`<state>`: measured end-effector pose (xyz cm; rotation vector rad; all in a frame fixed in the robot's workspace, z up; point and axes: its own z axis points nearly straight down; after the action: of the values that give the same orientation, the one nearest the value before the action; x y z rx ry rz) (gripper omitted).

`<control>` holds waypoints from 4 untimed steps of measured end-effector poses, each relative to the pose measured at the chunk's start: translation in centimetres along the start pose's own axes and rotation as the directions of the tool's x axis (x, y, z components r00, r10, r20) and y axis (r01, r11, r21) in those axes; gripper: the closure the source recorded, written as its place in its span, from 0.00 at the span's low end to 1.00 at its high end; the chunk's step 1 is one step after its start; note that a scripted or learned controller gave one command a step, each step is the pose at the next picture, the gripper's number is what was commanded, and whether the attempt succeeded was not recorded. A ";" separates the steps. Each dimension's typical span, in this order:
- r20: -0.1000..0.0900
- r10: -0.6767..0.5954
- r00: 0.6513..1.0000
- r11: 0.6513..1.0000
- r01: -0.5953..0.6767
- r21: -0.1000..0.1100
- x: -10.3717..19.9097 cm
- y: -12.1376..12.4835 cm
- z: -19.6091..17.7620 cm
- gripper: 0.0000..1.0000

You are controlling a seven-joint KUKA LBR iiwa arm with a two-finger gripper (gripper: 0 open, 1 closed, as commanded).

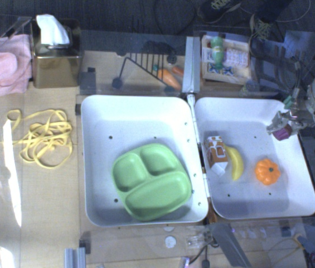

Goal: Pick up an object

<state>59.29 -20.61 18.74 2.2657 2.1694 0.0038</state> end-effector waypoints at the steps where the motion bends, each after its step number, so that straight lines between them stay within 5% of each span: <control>1: 0.000 0.083 0.997 0.997 -0.083 -0.001 4.0 -1.3 -5.7 1.00; 2: 0.000 0.083 0.997 0.997 -0.083 -0.001 4.0 -1.3 -5.7 0.00; 3: -0.002 0.075 0.997 0.997 -0.075 -0.003 10.8 -1.4 6.1 0.00; 4: -0.001 -0.003 1.000 1.000 0.003 0.002 6.5 4.4 10.1 0.00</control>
<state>64.05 -14.28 8.69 2.2644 2.1744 0.0032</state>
